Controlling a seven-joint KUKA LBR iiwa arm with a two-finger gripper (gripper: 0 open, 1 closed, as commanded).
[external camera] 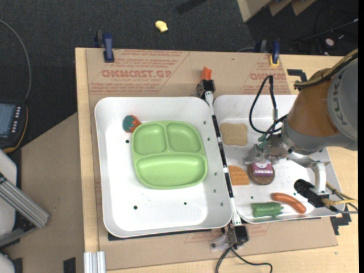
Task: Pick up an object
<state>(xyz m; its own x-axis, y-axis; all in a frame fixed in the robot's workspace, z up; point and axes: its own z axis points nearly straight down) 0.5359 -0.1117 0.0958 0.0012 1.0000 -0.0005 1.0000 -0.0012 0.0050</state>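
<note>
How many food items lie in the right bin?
5: tan bread slice at the back, waffle, purple donut under the gripper, hot dog, green piece in front. The arm may hide more.

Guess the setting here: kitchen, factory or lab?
Probably a robotics lab: two white bins clamped to a board, a green divided plate and toy food like the hot dog, cables trailing onto dark carpet.

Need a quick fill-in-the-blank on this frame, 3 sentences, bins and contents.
1. The green divided plate lies in the ____ bin of the camera view.
2. That plate has ____ compartments.
3. The gripper hovers above the purple round object in the ____ bin.

Missing words: left; three; right
</note>
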